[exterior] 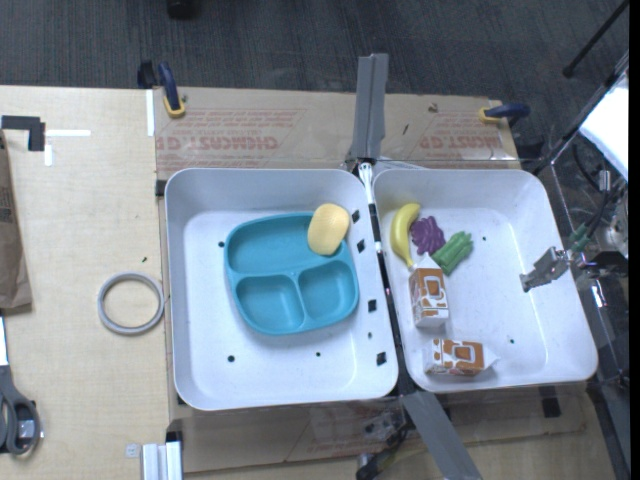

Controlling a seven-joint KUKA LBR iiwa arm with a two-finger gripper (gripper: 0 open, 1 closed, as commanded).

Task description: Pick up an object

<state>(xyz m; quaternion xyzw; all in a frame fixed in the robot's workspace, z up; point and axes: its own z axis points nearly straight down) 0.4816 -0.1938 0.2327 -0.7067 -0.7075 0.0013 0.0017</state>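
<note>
The right bin [520,348] holds a yellow banana [402,230], purple grapes [428,234] and a green vegetable [453,251] bunched at its back left. A white and orange carton [429,297] stands below them, and a second one [458,357] lies near the front rim. In the left bin [200,348] a blue divided plate [292,278] carries a yellow lemon [328,229] on its back right edge. My gripper [547,266] sits low at the right bin's right rim, apart from every object, with nothing seen in it.
A grey roll of tape [131,302] lies on the wooden bench left of the bins. Scissors [18,423] rest at the front left corner. Clamps [168,88] hold a cardboard sheet [260,128] behind the bins. Cables and a frame crowd the right side.
</note>
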